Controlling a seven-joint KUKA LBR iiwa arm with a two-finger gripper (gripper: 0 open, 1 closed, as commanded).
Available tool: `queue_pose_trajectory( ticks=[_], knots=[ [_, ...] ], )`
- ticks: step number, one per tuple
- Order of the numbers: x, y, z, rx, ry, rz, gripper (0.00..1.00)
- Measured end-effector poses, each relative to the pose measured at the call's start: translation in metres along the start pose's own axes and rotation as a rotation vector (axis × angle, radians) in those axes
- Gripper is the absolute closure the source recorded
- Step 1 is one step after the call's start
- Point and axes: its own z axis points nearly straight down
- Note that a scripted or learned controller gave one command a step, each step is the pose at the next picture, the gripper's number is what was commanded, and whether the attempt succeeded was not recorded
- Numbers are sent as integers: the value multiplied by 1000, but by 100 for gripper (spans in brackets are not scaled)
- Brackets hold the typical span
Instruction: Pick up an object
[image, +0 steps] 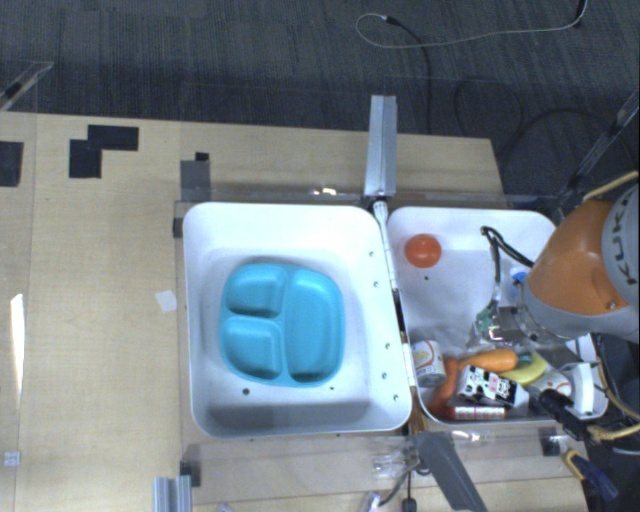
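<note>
Bench (90, 300) was the biggest thing in your shot, tan, with two white bins on it side by side. Left bin (205, 250) held one blue divided plate (283, 322), sitting flat near the middle. Right bin (460, 225) held the small stuff. The arm (585, 265) came in from the right edge, orange band showing, bent down over the right bin's near right part, wrist pointing down into the clutter.

The gripper (497, 328) sat low at the near end of that bin. I could not tell you its state; the wrist body covered the tip from this angle, and nothing was visibly gripped.

Key relation for your next move: an orange carrot-shaped piece (490, 360) lay just below the wrist, toward the near wall, long axis running roughly left-right across the bin. Touching or crowding it: a yellow piece (530, 372) on its right, a black-and-white printed box (490, 388) just nearer the wall, a dark marker-like stick (478, 410) along the wall.

Judgement: the carrot piece looked the nearest candidate, so you would want the closing direction across its short side.

A round orange ball (423, 250) sat alone at the bin's far left, well apart from the wrist, an easier but farther pick.
</note>
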Motion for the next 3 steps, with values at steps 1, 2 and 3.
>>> queue_pose_trajectory(
  ticks=[1,2,3],
  knots=[
    [38,2,-169,18,1,-10,100],
    [36,39,-213,20,1,44,100],
    [-30,14,-228,17,0,-70,100]
  ],
)
